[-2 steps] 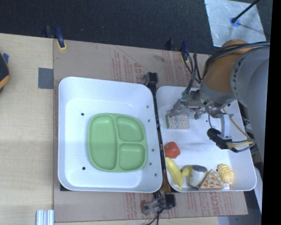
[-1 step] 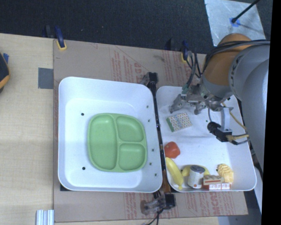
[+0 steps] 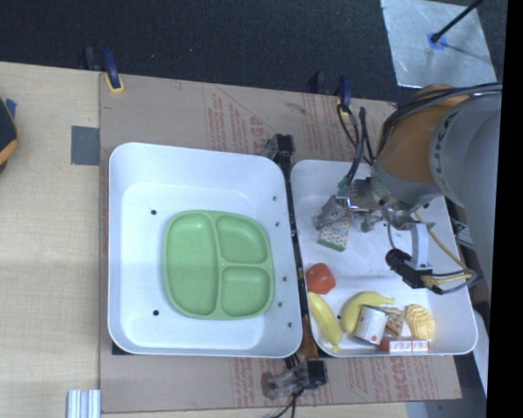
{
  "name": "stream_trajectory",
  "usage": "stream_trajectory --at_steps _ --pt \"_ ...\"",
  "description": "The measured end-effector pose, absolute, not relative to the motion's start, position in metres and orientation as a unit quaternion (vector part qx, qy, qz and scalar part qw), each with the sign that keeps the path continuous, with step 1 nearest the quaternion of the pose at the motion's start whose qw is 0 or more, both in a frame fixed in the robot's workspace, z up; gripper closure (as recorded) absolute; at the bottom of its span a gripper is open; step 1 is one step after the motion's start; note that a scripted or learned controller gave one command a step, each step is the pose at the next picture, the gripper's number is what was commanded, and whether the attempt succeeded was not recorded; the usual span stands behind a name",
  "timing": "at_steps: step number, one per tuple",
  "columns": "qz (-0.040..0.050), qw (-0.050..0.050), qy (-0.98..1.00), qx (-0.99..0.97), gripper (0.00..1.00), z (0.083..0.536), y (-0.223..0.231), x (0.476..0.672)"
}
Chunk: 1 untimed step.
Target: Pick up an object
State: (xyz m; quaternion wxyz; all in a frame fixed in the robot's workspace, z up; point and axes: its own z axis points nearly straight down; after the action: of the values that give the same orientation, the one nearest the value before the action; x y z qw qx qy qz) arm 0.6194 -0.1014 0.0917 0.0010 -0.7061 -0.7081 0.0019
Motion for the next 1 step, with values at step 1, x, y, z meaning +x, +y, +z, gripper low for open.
stream_trajectory --at_steps 1 --pt "0.0029 0.001 -0.709 -0.706 1.00 0.1019 -0.1024 0.6194"
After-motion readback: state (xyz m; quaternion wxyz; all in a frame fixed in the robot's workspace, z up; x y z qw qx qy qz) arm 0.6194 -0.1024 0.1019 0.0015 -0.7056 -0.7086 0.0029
